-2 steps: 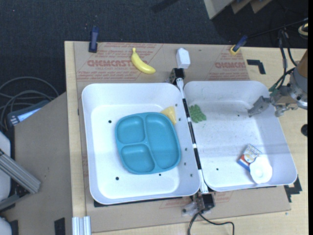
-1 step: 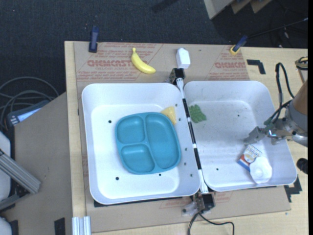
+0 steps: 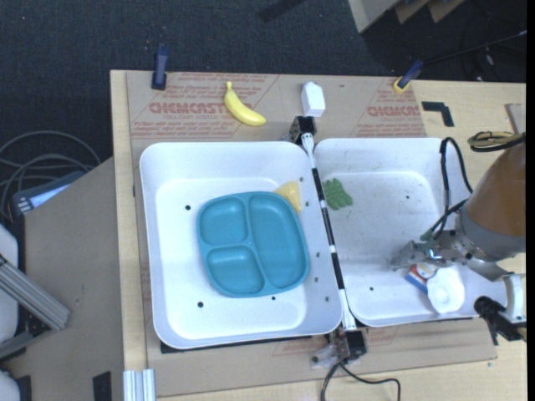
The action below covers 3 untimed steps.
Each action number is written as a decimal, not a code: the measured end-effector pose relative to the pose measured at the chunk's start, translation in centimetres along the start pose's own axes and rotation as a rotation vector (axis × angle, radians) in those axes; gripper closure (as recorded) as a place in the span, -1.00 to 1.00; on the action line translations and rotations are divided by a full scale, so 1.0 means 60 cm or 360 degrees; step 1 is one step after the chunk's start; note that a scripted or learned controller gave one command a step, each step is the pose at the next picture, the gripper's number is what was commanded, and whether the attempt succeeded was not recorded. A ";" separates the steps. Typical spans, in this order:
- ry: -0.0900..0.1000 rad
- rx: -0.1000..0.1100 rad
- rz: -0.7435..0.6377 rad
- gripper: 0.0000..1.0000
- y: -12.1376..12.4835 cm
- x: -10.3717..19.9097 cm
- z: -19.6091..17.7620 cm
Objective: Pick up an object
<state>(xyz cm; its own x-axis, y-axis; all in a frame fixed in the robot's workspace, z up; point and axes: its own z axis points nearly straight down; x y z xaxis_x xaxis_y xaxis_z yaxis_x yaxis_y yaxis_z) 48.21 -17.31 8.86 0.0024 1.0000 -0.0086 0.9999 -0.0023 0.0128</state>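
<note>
My gripper is down low in the right bin, near its front right part. Just beneath and right of it lies a white round object with blue and red markings, touching or nearly touching the gripper; the view does not settle which. A small green object rests at the back left of the same bin. The left bin holds a blue divided plate, and a small yellow piece sits at its back right edge.
A yellow banana lies on the cardboard behind the left bin. The arm's orange band and a black cable hang over the right bin's right side. Clips sit along the divider between the bins.
</note>
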 end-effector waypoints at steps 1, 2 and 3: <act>-0.0005 -0.0009 0.0002 1.00 0.003 -0.002 -0.019; 0.0013 0.0019 -0.0004 1.00 0.001 0.007 -0.056; 0.0013 0.0019 -0.0004 -1.00 0.001 0.007 -0.055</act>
<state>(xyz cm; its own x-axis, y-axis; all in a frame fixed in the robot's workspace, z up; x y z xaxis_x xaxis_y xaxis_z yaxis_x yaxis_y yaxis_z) 48.20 -16.86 12.19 0.0001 1.0000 -0.0007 1.0000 -0.0001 0.0010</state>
